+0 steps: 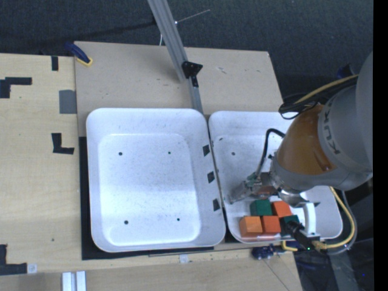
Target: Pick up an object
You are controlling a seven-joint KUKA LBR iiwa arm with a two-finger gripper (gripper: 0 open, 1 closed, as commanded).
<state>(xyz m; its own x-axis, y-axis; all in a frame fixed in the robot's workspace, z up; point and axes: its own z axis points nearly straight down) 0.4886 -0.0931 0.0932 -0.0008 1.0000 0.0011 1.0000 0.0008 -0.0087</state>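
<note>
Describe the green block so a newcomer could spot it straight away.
Start at the right bin, under the arm. A cluster of blocks sits near its front edge. The green block is the only green one, set behind the orange blocks.

white bins (145,123), orange blocks (251,225), green block (262,208)

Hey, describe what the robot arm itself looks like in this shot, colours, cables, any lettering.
The arm is a thick, rounded grey body with a glossy orange band above the wrist. Part of dark lettering shows on the grey shell. A black cable and a yellow cable run along it.
</note>
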